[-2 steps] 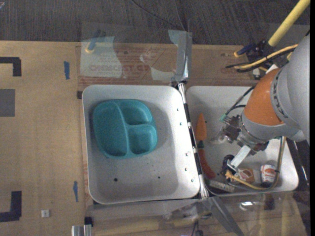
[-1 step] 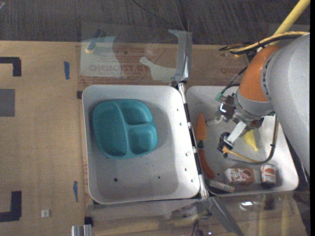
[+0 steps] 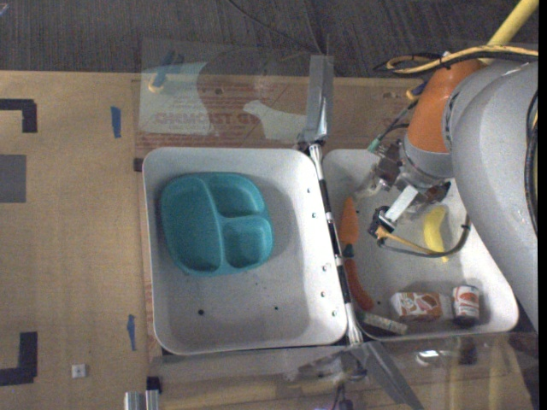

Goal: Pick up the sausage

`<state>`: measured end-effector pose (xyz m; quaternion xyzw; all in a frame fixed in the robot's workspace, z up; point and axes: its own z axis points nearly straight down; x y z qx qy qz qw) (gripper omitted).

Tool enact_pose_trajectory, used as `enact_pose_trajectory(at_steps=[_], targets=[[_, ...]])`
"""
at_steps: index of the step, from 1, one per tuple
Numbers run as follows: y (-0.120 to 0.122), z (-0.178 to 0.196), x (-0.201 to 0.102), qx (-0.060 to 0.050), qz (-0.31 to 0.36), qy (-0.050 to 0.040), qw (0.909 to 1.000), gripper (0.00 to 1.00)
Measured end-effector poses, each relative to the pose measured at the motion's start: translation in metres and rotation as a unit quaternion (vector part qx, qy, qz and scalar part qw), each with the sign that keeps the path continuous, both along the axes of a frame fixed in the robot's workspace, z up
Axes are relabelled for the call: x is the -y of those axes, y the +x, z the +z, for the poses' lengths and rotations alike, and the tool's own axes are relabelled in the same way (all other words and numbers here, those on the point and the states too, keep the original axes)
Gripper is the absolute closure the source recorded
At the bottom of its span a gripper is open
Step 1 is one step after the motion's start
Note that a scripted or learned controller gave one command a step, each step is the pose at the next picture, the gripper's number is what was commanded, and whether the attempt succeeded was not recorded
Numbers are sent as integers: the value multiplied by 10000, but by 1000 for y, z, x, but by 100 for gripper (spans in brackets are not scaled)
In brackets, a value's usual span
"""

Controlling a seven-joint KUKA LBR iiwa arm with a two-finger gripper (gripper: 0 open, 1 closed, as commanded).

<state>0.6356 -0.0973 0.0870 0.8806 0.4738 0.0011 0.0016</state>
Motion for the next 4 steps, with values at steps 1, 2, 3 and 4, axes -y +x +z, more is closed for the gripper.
enact_pose_trajectory(at_steps=[1, 2, 3, 4], targets=[[-29, 1, -4, -3, 73, 6, 10000, 0], [30, 0, -9, -50, 610, 14, 9981, 0], [33, 12, -11, -4, 631, -3, 9980, 100], [32, 11, -11, -20, 635, -4, 9980, 0]])
